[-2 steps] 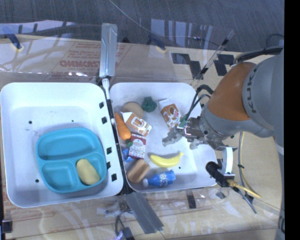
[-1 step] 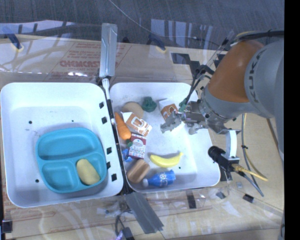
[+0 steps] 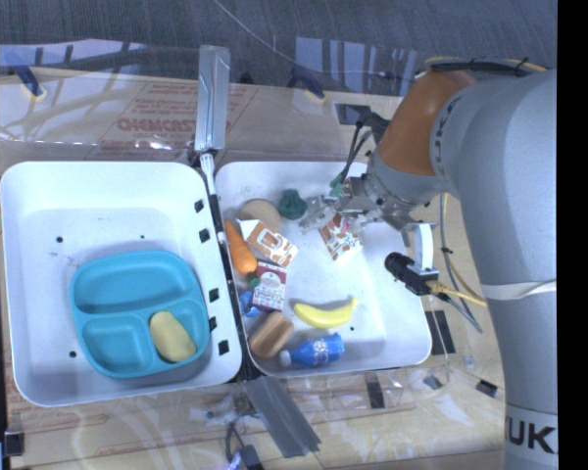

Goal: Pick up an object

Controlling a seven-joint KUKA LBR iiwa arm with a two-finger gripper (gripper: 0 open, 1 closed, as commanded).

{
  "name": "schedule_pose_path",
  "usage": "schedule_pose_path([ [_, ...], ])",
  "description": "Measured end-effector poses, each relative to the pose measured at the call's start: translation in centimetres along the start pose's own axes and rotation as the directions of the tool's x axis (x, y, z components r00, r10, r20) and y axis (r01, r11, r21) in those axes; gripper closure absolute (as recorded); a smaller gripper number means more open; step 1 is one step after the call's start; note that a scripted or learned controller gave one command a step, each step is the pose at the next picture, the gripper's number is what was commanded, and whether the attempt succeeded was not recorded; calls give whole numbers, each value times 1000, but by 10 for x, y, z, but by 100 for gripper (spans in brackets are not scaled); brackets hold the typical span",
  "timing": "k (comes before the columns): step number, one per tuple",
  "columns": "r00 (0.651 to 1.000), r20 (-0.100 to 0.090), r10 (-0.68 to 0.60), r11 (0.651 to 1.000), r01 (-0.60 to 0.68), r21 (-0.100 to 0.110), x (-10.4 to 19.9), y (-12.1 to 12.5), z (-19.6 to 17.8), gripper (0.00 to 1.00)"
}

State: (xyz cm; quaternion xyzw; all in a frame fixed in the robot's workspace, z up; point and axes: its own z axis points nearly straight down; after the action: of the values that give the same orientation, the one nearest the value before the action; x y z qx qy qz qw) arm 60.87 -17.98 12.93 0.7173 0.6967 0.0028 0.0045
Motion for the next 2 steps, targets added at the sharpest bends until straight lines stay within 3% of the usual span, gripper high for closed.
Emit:
schedule_pose_path([
  [1, 999, 5, -36, 999, 36, -1, -21, 31, 26, 0],
  [2, 999, -2, -45, 999, 45, 9, -15, 29, 24, 100],
])
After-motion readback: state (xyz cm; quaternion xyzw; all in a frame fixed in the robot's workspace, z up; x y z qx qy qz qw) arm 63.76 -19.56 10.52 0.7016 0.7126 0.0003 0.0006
